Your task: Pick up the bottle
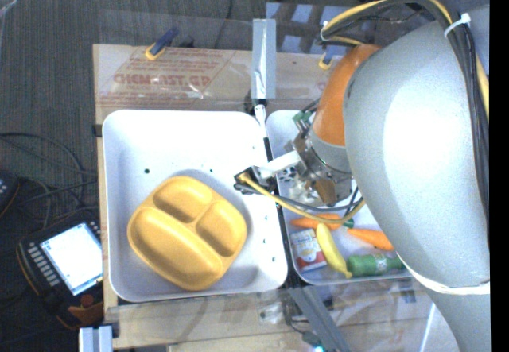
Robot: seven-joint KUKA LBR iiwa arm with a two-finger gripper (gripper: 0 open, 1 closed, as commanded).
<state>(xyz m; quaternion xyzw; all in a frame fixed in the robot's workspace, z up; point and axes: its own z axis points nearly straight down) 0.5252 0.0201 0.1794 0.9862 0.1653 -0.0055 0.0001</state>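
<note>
The grey arm with its orange band (338, 104) reaches in from the right and covers most of the right bin (278, 124). The gripper (318, 183) hangs low over the middle of that bin, with cables looping beneath it. I cannot pick out a bottle for certain. A green elongated object (374, 265) lies at the bin's near edge and may be it, partly hidden under the arm. It sits in front of the gripper and apart from it.
A large yellow bun-shaped object (188, 231) lies in the left bin (159, 136). In the right bin's near end lie a banana (334, 251), a carrot (370, 237) and a small red-and-white packet (305, 248). A tablet (70, 257) rests on the floor at left.
</note>
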